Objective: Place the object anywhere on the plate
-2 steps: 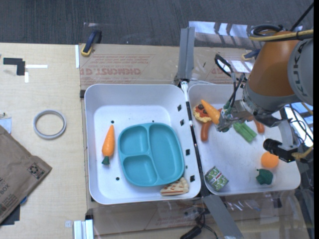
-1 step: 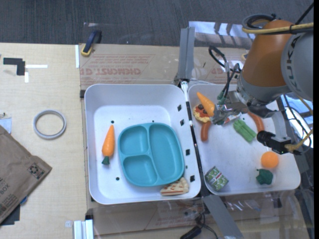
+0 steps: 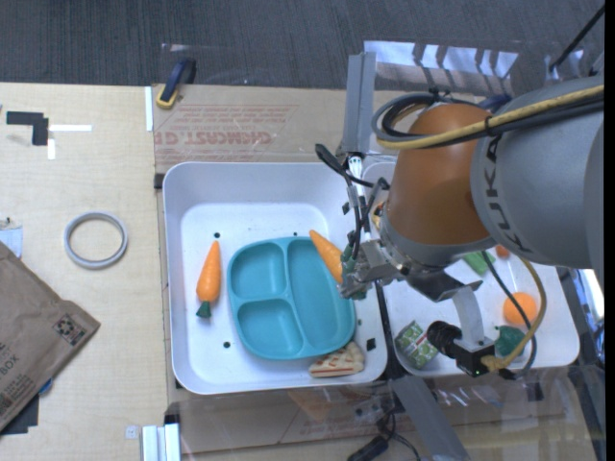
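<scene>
Claw (image 3: 353, 275) sits at the right rim of the teal plate (image 3: 288, 298), clenched on a carrot (image 3: 326, 253) whose tip overhangs the plate's upper right section. A second carrot (image 3: 209, 273) lies left of the plate, a sandwich piece (image 3: 336, 362) just below it.

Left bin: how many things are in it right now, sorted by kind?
Carrots: 2, one left of the plate, one at the plate's right rim by the pincer
Plate: 1
Sandwich slice: 1
Total: 4
</scene>
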You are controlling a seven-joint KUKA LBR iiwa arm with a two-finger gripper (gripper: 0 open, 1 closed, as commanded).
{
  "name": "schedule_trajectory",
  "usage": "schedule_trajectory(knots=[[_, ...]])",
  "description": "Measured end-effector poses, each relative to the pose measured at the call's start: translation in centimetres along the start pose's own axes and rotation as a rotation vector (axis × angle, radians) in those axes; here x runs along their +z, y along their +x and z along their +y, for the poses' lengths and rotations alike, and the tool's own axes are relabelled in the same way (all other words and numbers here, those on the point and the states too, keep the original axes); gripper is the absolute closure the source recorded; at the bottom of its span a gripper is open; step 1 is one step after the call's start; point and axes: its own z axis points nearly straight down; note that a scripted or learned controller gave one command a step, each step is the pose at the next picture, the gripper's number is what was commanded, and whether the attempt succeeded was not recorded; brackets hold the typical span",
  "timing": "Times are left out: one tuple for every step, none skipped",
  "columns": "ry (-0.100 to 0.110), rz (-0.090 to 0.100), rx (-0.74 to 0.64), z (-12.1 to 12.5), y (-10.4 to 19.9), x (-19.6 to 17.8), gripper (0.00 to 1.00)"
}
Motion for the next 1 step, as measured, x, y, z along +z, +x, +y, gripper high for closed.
schedule_trajectory(knots=[[0.000, 0.000, 0.001, 0.00, -0.04, -0.01, 0.00]])
